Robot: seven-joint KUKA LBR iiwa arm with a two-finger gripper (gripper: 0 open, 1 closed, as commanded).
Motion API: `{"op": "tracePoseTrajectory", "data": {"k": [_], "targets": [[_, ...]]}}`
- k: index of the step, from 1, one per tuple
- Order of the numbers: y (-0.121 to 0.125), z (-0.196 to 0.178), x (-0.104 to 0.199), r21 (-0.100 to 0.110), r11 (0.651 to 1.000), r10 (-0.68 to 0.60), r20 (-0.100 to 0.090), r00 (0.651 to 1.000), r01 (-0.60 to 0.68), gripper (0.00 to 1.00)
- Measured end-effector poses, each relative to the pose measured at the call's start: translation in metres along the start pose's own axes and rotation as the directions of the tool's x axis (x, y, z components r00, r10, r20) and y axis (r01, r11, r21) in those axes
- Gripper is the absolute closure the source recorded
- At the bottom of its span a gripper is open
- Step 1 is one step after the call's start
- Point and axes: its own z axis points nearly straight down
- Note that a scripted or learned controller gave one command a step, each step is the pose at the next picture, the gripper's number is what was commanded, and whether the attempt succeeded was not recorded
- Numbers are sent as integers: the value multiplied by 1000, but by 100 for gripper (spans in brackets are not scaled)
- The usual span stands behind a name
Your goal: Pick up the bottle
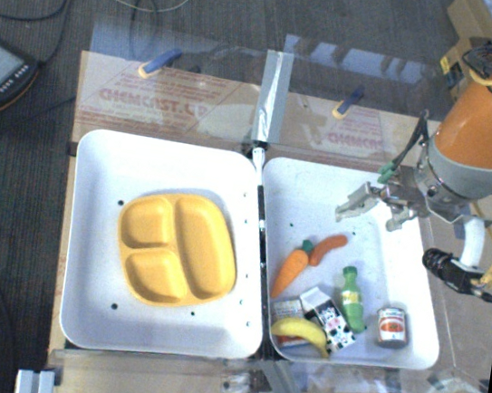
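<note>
The bottle (351, 300) is small and green with a yellow label and a green cap. It lies in the right bin (419, 263), near the front, between a patterned box and a small can. My gripper (373, 214) hangs over the back of the right bin, well behind the bottle and apart from it. Its fingers (351, 205) are spread open and nothing is between them.
Beside the bottle lie a large carrot (291, 270), a smaller carrot (331, 243), a banana (302, 332), a patterned box (332, 322) and a red-labelled can (392, 325). A yellow divided tray (179, 247) sits in the left bin (103, 170).
</note>
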Motion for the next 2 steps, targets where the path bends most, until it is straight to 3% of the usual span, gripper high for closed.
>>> {"op": "tracePoseTrajectory", "data": {"k": [1,2], "targets": [[-78,67,-43,1,998,57,0,998,-57,0],[-61,159,-28,-17,999,-44,5,999,44,0]]}}
